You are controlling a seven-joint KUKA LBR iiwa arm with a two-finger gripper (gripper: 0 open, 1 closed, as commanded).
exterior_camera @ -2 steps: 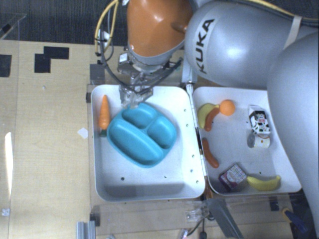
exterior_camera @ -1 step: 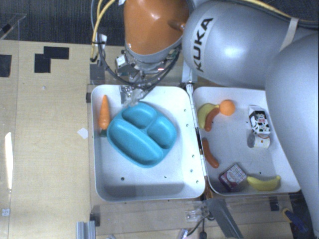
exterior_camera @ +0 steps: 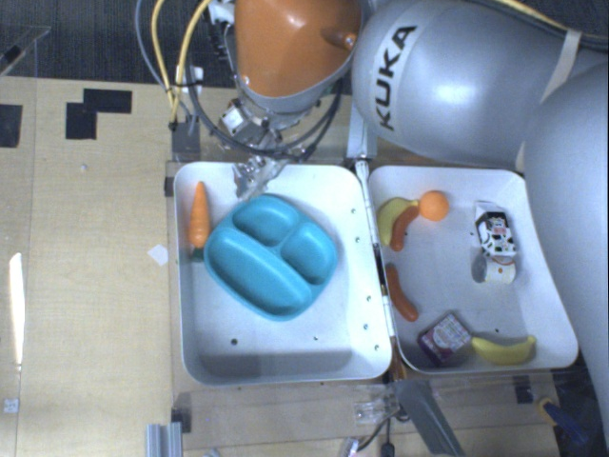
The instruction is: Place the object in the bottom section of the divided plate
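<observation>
My gripper (exterior_camera: 255,174) hangs over the left bin's (exterior_camera: 285,355) back edge, just above the blue divided plate (exterior_camera: 273,253); whether it is parted or closed I cannot tell. A carrot (exterior_camera: 198,214) lies beside the plate. The right bin (exterior_camera: 552,336) holds a banana (exterior_camera: 504,349), two sausages (exterior_camera: 402,293), an orange ball (exterior_camera: 434,206) and a purple box (exterior_camera: 443,337).
</observation>
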